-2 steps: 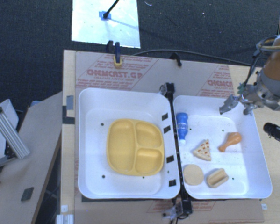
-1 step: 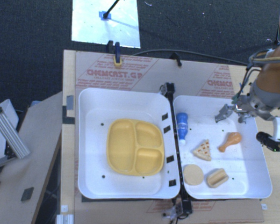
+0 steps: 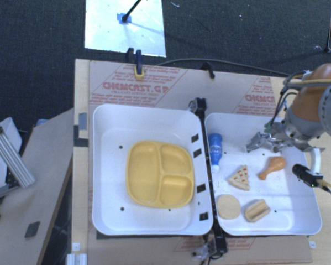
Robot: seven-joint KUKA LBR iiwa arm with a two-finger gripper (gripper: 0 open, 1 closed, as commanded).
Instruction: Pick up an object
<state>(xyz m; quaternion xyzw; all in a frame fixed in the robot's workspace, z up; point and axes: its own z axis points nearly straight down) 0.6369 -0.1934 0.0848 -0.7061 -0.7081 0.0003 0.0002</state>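
Note:
My gripper (image 3: 260,142) hangs over the back part of the right bin (image 3: 310,217), its metal fingers pointing left and spread open with nothing between them. Just below and to its right lies a tan chicken drumstick (image 3: 271,167). A pizza slice (image 3: 240,177) rests in the middle of that bin. A blue bottle (image 3: 215,150) lies along the bin's left wall. Near the front sit a round cookie (image 3: 228,206) and a bread roll (image 3: 256,210).
The left bin (image 3: 106,154) holds a yellow divided plate (image 3: 160,174). A black-clipped divider (image 3: 203,164) runs between the bins. The grey arm with its orange band (image 3: 320,90) comes in from the right, over the right bin's back corner.

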